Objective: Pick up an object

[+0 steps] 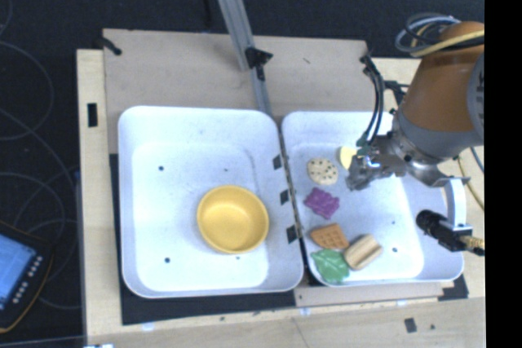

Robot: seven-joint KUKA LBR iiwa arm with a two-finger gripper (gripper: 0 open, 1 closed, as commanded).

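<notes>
1. The bench (94, 200) is a pale wooden surface that bears both bins, with a slanted metal rail (232, 4) rising from its far edge toward the top of the view.
2. The left bin (155, 143) is a shallow white tray taking up the left half of the bench; the right bin (391, 257) sits just beside it, their inner rims touching along the middle.
3. The arm (440, 94) reaches in from the right, its orange band broad above the grey wrist, with dark cables looping beside it.
4. A yellow bowl (232, 218) stands upright in the left bin, toward its near right part.
5. The gripper (359, 175) hangs over the upper middle of the right bin; its fingers are too dark and blurred to read, so whether it is released, clenched or grasping anything cannot be told.
6. A tan roll-shaped object (364, 251) lies near the front of the right bin, touching a green leafy piece (329, 265) at the front rim.
7. An orange-brown cracker-like piece (329, 237) lies just behind the green one.
8. A purple block (321, 202) lies in the middle left of the right bin, apart from the gripper.
9. A round speckled cookie (322, 170) lies behind the purple block, near the bins' shared rim.
10. A small pale yellow object (347, 157) shows just beside the gripper, on its left, partly hidden by it.
</notes>
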